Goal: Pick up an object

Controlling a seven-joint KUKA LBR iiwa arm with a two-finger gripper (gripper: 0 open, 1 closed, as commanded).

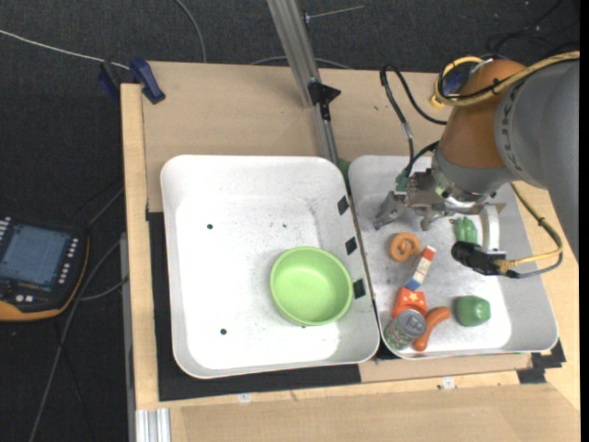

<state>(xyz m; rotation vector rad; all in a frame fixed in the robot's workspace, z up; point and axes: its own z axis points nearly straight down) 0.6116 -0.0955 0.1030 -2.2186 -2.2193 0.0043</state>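
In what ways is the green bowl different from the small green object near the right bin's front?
The green bowl lies in the left bin; the small green object lies in the right bin. The bowl is much larger. The bowl is pale lime and open, showing a hollow inside; the small object is darker green and looks solid and rounded. Both are green, and both rest apart from the gripper.

arm (543,109) cut off at right edge, pincer (405,212) fingertips indistinct
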